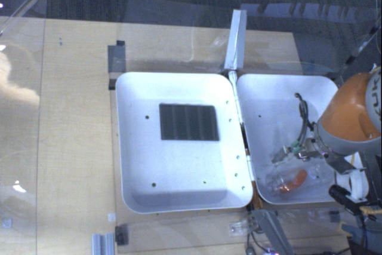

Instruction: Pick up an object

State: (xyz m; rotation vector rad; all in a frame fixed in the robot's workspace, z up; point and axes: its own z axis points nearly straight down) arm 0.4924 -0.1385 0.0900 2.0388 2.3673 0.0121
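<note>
A dark ridged rectangular pad (188,122) lies flat in the middle of the left bin (137,188). In the right bin (268,92), a small orange-red item (293,180) in what looks like clear wrapping lies near the front wall. The arm, with its orange band (352,113), reaches in from the right. Its gripper (289,154) hangs low over the right bin, just behind the orange-red item. Nothing shows between its tips, and the wrist parts crowd the view of them.
A black cable (302,109) runs from the wrist across the right bin's back half. A metal bar (235,45) stands up behind the seam between the bins. Brackets and cables (268,230) lie along the bench's front edge.
</note>
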